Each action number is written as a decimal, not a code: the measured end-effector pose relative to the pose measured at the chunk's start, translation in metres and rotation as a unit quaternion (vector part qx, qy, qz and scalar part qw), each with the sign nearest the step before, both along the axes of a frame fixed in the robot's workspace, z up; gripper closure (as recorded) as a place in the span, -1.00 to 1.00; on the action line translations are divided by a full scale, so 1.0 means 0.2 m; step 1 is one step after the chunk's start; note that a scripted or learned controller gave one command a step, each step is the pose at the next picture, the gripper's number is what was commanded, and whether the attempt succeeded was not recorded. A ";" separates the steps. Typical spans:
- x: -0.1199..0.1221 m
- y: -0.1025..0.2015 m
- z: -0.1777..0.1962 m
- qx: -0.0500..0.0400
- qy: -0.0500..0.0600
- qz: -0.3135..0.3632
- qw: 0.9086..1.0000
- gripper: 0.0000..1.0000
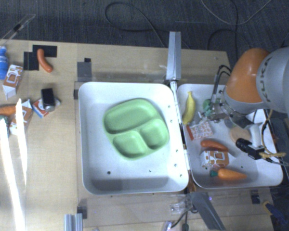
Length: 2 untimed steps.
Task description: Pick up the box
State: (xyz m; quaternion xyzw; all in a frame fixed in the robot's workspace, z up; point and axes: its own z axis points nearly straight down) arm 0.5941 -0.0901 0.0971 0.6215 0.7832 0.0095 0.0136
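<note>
Item: small printed carton box (pixel 215 158), white with orange-brown markings, is found lying in the right white plastic bin (pixel 274 179), toward its near half. A second flat packet with red print (pixel 199 130) is lodged farther back, just beside the bin's left wall; which of the two is meant by the task cannot be settled from the view, though the carton is judged the likelier.

Neighbours: an orange carrot with a green tip (pixel 228 174) is placed just near of the carton, touching or almost so; a red-orange sausage-shaped toy (pixel 214 145) is set just far of it. A yellow banana (pixel 189 107) is laid along the left wall at the far end.

Left white plastic bin (pixel 130 186): one green three-compartment tray (pixel 136 127) is held.

Tool: the two-finger gripper (pixel 213 106) is seen at the far part of the right bin, near the banana, well apart from the carton. Nothing is seen between its digits; whether it is released or clenched cannot be told.

Handling, as judged: the carton is expected to be light, thin-walled and crushable, with a smooth printed skin. It is best taken across its shorter sides, with modest force, clear of carrot and sausage.
</note>
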 end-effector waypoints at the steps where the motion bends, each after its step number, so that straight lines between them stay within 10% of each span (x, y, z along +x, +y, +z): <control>1: 0.00 0.00 0.00 0.000 0.000 0.000 1.000 -1.00; 2: -0.02 0.01 0.00 -0.003 0.000 0.082 0.997 -1.00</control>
